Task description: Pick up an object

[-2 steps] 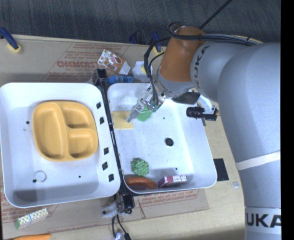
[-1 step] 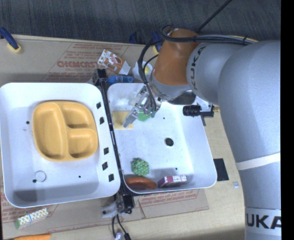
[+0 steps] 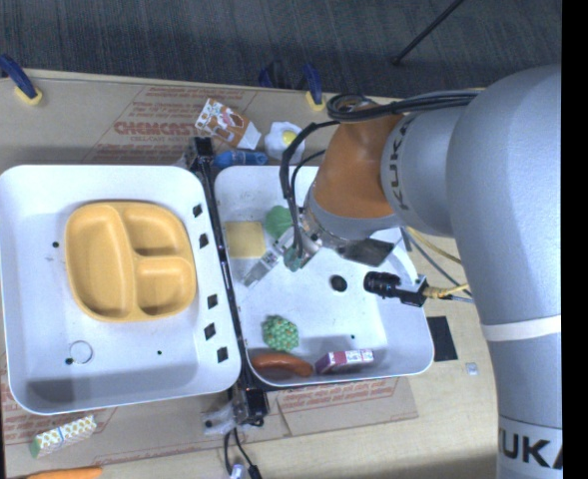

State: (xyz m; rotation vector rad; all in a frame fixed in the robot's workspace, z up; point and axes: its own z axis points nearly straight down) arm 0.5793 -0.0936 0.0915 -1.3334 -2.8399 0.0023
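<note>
My gripper (image 3: 279, 255) hangs low over the upper left part of the right bin (image 3: 403, 342), under the arm's orange band. Just above it lies a green object (image 3: 277, 220), partly hidden by the wrist. A pale yellow square block (image 3: 241, 238) lies directly to the gripper's left against the bin's left wall. Farther toward the front of this bin are a green bumpy ball (image 3: 281, 333), an orange-red sausage shape (image 3: 281, 365) and a small purple and white box (image 3: 345, 360).
The left bin (image 3: 24, 267) holds a yellow divided tray (image 3: 129, 259). Packets and small items (image 3: 221, 123) lie on the cardboard behind the bins, and another packet (image 3: 64, 435) lies in front. The arm's bulk covers the right bin's right side.
</note>
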